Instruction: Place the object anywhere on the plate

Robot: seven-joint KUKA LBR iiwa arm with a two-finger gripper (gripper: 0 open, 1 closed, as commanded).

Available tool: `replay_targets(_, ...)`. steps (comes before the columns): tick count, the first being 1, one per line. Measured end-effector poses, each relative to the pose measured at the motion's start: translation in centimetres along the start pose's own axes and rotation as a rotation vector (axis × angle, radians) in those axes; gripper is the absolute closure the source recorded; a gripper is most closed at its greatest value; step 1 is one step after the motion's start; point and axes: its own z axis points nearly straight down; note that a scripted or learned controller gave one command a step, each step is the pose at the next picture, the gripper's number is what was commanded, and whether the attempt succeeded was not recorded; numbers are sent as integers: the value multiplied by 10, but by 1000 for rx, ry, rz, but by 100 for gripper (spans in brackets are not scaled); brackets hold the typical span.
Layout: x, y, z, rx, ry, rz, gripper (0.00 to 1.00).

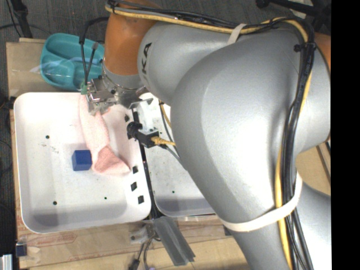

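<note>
A pink cloth [100, 142] stretches from the far edge of the left bin [34, 207] down toward its middle. Its lower end is bunched on the bin floor. My gripper [95, 100] is at the cloth's upper end, shut on it, so the cloth hangs as a long strip from the fingers. A teal plate [62, 61] lies on the bench just beyond the left bin's far edge, up and left of the gripper. A small blue cube [81, 160] rests on the bin floor, just left of the cloth's bunched end.
The grey arm covers most of the right bin [174, 201] and the right half of the view. A black divider with clips [140, 167] runs between the bins. A wooden bench edge [84, 241] lies in front.
</note>
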Motion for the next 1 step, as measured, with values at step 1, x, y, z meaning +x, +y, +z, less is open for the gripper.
replay_targets(1, 26, -80, 30, 3, 0, -24, 100)
